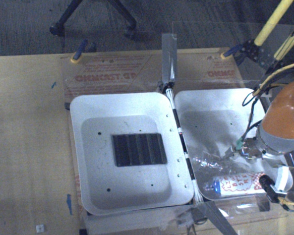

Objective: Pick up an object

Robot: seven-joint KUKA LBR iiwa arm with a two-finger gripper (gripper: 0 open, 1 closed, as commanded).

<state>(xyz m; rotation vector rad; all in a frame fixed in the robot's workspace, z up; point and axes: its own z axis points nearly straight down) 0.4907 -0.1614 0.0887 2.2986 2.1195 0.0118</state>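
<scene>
Jaws sit low in the right bin, reaching in from the right below the arm with its orange band. Whether they are released or clenched cannot be told: they are small and blurred against a crumpled clear wrapper, and nothing can be made out between them.

Taking the right bin as the landmark and starting at its near edge: a tube, white with red print and a blue cap, lies flat along the bin's front wall. Its long axis runs left to right, cap toward the divider between the two bins. It lies on the near side of the jaws and slightly to their left, close by but apart from them.

Just behind the tube, mid-floor, is the clear wrapper, with the jaws at its right end, perhaps touching it.

The rest of that bin's floor, toward the back wall, is plain white. To the left, the left bin holds a dark ribbed rectangle at its centre, well apart from the jaws.

By my judgement the wrapper is the nearest candidate; for the tube, the jaws would have to shift toward the front wall and close across its short width.
</scene>
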